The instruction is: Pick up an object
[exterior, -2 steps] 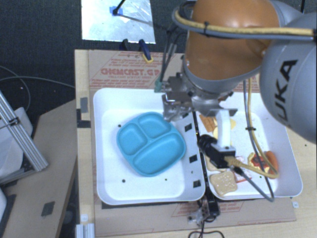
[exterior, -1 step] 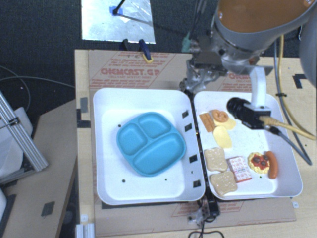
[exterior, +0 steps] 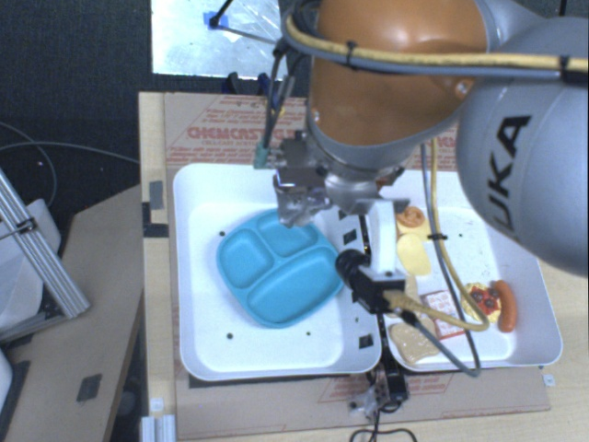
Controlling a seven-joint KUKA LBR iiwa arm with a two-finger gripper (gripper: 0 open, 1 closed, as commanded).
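Note:
A blue divided plate (exterior: 279, 273) lies tilted in the left white bin (exterior: 207, 334). My gripper (exterior: 296, 212) hangs over the plate's far edge, at the back of the left bin; the wrist body hides its fingertips. In the right bin (exterior: 534, 334) lie a yellow piece (exterior: 414, 255), a small orange and white piece (exterior: 410, 217), a hot dog (exterior: 506, 305), a small pizza slice (exterior: 479, 298), a flat tan slice (exterior: 414, 342) and a red and white card (exterior: 439, 304).
The arm's large orange and grey body (exterior: 405, 53) covers the back of both bins. A black cable fitting (exterior: 363, 282) and a yellow hose (exterior: 442, 316) hang over the divider between the bins. A cardboard sheet (exterior: 221, 127) lies under the bins.

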